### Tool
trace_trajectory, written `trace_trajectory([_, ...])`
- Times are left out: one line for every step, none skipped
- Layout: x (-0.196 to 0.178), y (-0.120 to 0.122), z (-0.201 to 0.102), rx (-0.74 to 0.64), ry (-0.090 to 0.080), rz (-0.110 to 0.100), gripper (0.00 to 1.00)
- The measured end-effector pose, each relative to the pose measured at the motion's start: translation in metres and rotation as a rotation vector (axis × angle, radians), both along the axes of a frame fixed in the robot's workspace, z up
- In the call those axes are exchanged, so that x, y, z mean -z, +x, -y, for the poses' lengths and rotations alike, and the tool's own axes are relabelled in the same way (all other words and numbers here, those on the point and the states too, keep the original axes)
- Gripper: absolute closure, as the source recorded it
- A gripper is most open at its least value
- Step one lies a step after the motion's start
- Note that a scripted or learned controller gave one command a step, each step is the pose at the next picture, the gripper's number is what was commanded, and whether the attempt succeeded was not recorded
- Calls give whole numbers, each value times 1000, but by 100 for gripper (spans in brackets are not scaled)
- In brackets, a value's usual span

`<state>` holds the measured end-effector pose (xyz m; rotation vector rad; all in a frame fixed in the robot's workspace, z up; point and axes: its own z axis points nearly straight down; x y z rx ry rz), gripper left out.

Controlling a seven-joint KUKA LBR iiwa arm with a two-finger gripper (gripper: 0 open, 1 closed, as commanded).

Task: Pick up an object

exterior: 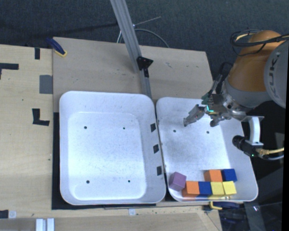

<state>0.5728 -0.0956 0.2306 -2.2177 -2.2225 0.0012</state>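
Gripper [200,119] sits over the far part of the right bin [191,143], near its far right corner. Two fingers spread apart, left one [192,117] pointing down-left, right one [215,121] shorter in view. Nothing between them, no object held. Whether the tips touch the bin floor can't be told from this angle.

Arm [254,69] comes in from the right, orange band above the wrist, grey housing at the frame edge. Black cable with connector [243,143] hangs just right of the bin rim.

Blocks all clustered at the near edge of the right bin, well apart from the gripper. Purple block [178,179] leftmost, slightly tilted. Orange block [192,187] just beside it, then blue block [205,188], then yellow block [218,188] and a second yellow block [229,187], in a row along the near wall. Behind that row: another orange block [212,175] and a blue block [228,174] side by side, touching the front row.

Left bin [105,149] white, speckled, a few dark dots on the floor.

Bench [21,97] light wood with black tape marks on the left. Grey metal rail [131,35] slants down from the top toward the gap between the bins. Blue-and-yellow item [57,46] lies on the far left of the bench, too small to identify.
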Motion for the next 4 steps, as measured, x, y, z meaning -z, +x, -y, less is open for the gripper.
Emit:
trace_trajectory([75, 10, -4, 1, -1, -7, 0])
trace_trajectory([37, 0, -79, -7, 3, 3, 0])
trace_trajectory([39, 9, -151, -7, 2, 0, 0])
trace_trajectory([39, -23, -169, -1, -1, -2, 0])
